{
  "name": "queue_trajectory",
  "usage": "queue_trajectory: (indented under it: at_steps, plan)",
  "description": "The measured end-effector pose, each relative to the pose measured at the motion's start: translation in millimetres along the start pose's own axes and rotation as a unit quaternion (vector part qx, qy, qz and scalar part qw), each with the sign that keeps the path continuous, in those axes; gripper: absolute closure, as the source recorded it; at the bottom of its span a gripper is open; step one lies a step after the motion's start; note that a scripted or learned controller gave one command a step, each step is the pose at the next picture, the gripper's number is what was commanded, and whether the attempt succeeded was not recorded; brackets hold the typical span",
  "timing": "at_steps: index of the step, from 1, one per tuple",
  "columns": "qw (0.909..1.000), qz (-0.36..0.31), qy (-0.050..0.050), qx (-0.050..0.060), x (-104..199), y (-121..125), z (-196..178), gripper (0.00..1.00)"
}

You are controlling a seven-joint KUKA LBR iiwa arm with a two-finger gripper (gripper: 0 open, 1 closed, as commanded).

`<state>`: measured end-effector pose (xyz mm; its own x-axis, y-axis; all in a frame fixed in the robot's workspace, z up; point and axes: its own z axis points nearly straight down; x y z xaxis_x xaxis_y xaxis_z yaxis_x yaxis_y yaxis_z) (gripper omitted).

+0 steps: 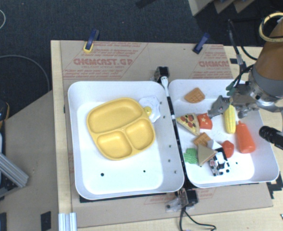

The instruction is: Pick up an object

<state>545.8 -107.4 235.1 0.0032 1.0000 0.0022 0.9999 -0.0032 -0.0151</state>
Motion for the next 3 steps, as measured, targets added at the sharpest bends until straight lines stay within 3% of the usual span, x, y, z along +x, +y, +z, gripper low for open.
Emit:
queue_trajectory:
  at_steps: [1,3]
  plan:
    - [1.0,-0.001,-0.001,-0.007,0.1,2.4,-6.8,0.0]
    - [1.0,-0.002,0.0,-0.003,-1.0,-2.5,102.0,0.0]
